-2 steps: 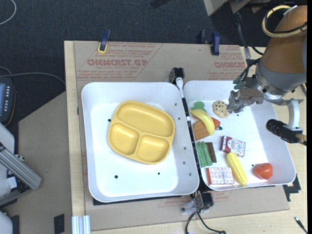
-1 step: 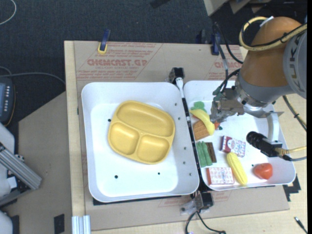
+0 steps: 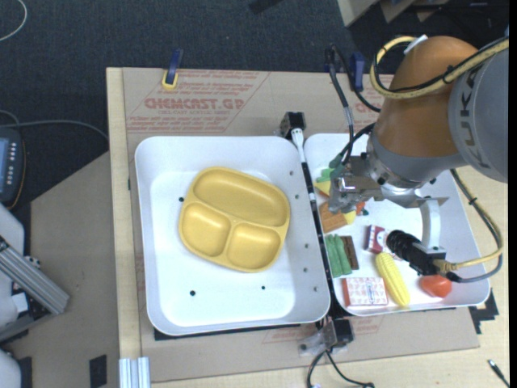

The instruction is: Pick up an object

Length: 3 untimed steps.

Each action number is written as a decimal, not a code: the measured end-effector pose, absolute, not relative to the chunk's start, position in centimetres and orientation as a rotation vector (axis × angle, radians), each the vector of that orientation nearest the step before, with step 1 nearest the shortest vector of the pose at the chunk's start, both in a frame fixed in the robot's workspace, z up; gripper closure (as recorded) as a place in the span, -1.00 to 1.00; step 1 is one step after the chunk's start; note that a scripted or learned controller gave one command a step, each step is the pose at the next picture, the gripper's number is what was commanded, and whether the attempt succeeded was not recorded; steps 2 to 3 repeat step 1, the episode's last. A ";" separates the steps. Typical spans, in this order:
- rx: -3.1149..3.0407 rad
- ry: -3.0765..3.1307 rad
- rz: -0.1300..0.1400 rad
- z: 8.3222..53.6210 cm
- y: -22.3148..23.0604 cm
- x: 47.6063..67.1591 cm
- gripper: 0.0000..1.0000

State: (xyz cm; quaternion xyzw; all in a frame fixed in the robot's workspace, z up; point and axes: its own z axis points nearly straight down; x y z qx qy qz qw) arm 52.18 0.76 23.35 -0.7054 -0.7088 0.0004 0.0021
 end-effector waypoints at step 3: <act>-2.216 -2.221 0.003 23.3 2.5 50.5 1.00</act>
